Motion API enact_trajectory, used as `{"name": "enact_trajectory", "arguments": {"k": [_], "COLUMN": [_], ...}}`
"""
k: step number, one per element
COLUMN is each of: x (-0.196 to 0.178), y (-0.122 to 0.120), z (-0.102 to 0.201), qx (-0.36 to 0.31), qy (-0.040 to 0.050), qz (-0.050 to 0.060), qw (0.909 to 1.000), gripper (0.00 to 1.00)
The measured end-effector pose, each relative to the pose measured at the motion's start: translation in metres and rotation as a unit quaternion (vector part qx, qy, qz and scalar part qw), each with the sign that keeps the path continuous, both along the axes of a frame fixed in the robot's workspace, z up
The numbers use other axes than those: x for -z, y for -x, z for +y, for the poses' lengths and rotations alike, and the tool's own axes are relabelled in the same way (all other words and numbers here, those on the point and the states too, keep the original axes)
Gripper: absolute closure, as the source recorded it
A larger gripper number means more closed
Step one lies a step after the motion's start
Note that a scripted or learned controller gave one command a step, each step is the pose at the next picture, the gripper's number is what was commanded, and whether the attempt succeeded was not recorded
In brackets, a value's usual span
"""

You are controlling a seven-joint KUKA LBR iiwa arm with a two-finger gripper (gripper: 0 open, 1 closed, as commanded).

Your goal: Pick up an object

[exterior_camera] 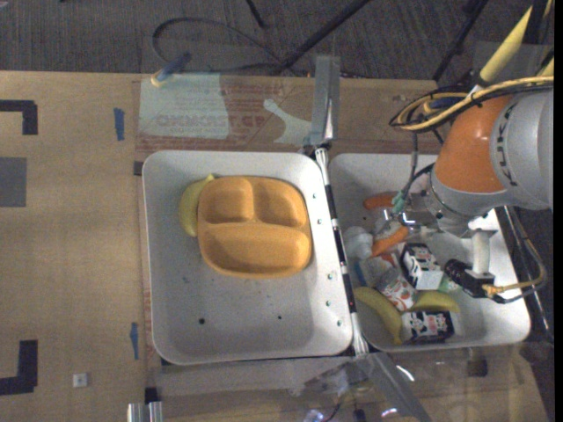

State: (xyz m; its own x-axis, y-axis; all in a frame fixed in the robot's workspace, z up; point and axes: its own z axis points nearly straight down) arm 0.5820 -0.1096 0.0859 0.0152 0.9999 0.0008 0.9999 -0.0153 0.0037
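The grey arm's gripper [413, 222] sits low at twelve o'clock in the right white bin [510, 323]; whether it holds anything, I cannot tell. At six o'clock from it stands a small printed white carton [422, 266], probably light, stiff and smooth, best pinched across its flat sides. "KUKA" reads on the arm's wrist [519, 143].

My picture is a bit dim and warm, and soft all over, so small things look fuzzy. The two white bins [167, 262] are the brightest spots, with soft shadows along their walls. I see a shiny patch on the clear plastic sheet [220, 108] up top.
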Motion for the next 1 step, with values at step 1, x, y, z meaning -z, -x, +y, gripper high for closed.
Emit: {"name": "enact_trajectory", "arguments": {"k": [1], "x": [-0.0422], "y": [-0.0083], "z": [0.0021], "qx": [-0.004], "qy": [0.0003], "qz": [0.002], "qw": [1.0000], "gripper": [0.00]}}
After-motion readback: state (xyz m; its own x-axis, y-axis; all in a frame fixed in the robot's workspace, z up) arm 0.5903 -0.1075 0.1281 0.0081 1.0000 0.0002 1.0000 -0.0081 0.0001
